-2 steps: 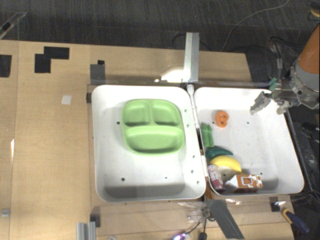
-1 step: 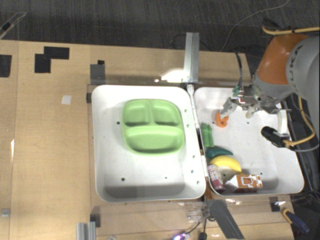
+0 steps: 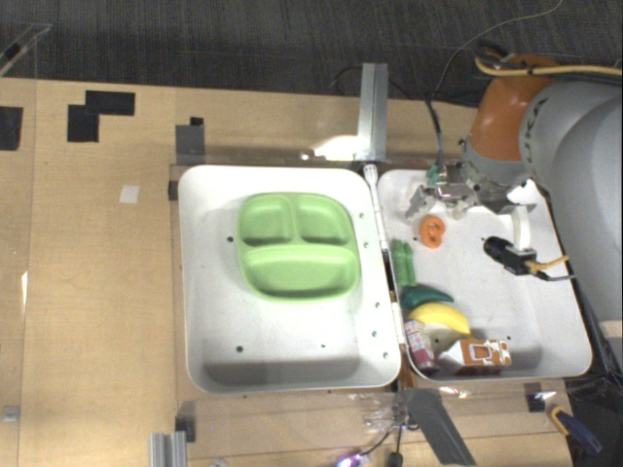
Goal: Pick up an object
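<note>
- The gripper (image 3: pixel 435 196) is seen low over the far end of the right bin (image 3: pixel 545 334); how far it is parted cannot be told, and nothing is seen held.
- Two white bins are set on a wooden bench (image 3: pixel 88 280); the left bin (image 3: pixel 204 261) carries a green divided tray (image 3: pixel 295 244).
- A small orange object (image 3: pixel 432 230) lies just beside the gripper, on its near side; a banana (image 3: pixel 440 318) is piled with packets at the near corner.

The bins (image 3: pixel 204 358) look like smooth white plastic. The green tray (image 3: pixel 295 244) looks matt plastic. The bench (image 3: pixel 88 290) looks like pale wood.
</note>
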Controlling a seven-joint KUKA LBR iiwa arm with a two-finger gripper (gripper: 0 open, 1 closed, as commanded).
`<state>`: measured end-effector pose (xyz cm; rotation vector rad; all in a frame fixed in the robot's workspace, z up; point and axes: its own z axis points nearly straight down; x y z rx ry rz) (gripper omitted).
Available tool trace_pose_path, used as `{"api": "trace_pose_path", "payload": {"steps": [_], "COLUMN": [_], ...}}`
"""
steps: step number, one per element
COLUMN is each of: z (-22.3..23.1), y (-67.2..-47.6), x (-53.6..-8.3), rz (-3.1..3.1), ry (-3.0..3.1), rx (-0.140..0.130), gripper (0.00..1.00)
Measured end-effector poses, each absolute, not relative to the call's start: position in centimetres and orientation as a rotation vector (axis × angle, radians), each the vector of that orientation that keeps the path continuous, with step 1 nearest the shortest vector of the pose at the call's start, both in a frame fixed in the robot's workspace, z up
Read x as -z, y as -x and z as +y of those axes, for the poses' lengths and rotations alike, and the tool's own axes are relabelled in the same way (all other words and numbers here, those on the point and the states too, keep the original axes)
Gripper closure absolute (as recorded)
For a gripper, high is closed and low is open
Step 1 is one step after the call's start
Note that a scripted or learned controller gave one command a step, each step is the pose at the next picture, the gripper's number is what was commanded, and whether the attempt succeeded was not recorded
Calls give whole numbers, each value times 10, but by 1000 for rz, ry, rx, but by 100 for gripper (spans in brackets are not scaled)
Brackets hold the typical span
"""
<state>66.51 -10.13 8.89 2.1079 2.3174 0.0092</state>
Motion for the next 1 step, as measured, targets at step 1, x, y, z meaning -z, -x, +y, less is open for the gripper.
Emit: {"api": "trace_pose_path", "payload": {"steps": [1], "z": [-94], "y": [-626], "x": [-90], "rz": [2214], "ry": [-2216], "rx": [-13], "gripper": [0]}}
